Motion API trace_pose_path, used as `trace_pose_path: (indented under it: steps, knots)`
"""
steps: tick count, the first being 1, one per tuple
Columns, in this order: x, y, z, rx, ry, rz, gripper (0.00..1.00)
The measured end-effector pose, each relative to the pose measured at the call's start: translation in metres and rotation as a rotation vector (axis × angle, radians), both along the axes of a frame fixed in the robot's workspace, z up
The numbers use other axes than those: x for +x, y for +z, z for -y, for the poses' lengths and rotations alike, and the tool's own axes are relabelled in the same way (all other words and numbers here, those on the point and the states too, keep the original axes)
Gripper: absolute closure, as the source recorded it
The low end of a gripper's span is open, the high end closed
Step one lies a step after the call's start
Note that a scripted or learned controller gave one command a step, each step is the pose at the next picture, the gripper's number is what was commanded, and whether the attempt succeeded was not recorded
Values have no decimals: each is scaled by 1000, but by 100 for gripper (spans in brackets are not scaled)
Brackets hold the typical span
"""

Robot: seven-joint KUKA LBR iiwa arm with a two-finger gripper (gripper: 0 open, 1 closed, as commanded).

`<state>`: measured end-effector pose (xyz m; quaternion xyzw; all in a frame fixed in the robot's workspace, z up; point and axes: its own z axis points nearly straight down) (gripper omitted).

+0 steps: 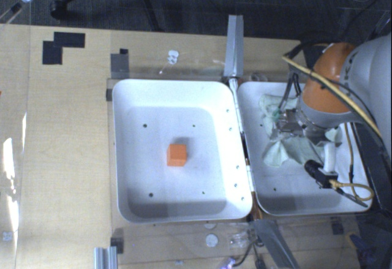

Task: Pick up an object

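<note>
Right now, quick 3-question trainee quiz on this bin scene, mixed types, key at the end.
1. True or false: the orange block lies in the left bin.
2. Which bin holds the pale cloth? A) left B) right
3. Fill in: the arm hangs over the ____ bin.

Key: 1 true; 2 B, the right bin; 3 right.

Arm (pixel 367 71): we record one grey unit, its orange wrist band (pixel 327 81) directly above the end effector (pixel 288 130), wrist pitched steeply downward, yellow cable (pixel 343 102) draped across.
</note>
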<state>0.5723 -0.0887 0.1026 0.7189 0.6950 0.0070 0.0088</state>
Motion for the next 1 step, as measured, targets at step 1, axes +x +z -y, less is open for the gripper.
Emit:
trace_pose_path:
  steps: [1]
  knots:
    - [69, 83, -25, 3, -40, -18, 100]
